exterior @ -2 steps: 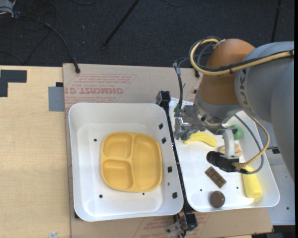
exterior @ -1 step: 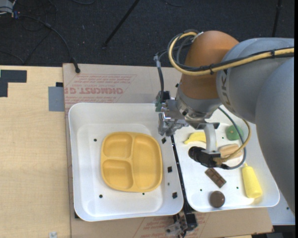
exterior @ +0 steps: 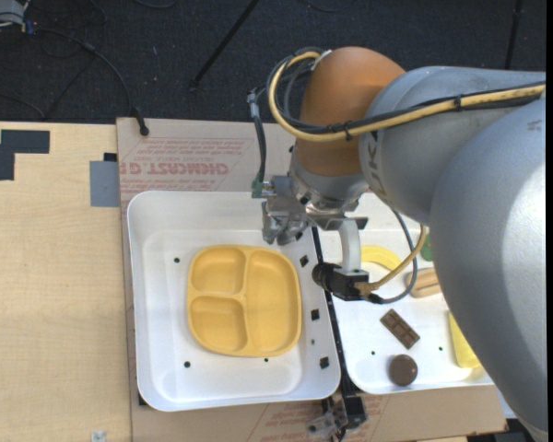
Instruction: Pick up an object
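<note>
A yellow divided plate (exterior: 244,300) lies flat in the left white bin (exterior: 140,293). The right bin (exterior: 424,387) holds a brown rectangular bar (exterior: 399,329), a brown round disc (exterior: 403,369), a yellow curved piece (exterior: 381,257), a tan piece (exterior: 427,284) and another yellow piece (exterior: 462,343) that the arm partly covers. My gripper (exterior: 279,221) hangs over the far right corner of the left bin, just beyond the plate's far edge. Nothing is visibly held in it. The big grey arm hides most of the right bin.
The wall between the two bins (exterior: 324,320) runs just right of the plate. Cardboard (exterior: 180,159) lies under the bins, with wooden bench (exterior: 51,284) to the left. Yellow and black cables (exterior: 286,90) loop around the orange wrist band.
</note>
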Controlling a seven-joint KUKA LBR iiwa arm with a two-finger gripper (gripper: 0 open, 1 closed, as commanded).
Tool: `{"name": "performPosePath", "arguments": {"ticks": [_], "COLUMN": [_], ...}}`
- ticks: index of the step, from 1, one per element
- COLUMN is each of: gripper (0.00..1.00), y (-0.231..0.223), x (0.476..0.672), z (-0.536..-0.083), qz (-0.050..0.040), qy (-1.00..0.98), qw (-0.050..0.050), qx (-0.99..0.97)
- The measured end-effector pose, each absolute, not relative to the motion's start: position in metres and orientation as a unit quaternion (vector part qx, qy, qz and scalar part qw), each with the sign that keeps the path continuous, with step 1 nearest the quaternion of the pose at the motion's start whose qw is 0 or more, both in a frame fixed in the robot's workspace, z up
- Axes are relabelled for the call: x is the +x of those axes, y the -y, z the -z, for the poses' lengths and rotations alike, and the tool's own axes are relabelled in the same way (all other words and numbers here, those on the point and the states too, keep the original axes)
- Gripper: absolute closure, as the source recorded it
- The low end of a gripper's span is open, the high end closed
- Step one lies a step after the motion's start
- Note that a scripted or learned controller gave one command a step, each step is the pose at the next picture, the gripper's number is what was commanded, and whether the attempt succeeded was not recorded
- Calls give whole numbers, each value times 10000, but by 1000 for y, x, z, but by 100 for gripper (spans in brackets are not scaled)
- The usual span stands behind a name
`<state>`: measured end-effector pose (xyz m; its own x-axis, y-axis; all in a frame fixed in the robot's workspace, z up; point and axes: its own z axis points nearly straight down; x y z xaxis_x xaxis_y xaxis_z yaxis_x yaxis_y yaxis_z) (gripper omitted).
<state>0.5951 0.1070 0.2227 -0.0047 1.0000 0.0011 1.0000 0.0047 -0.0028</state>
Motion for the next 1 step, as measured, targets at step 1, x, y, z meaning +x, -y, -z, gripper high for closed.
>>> {"name": "performPosePath", "arguments": {"ticks": [1], "gripper": [0], "y": [-105], "x": [594], "z": [-223], "qz": [-17], "qy": [7081], "qw": [11], "qx": [-7061]}}
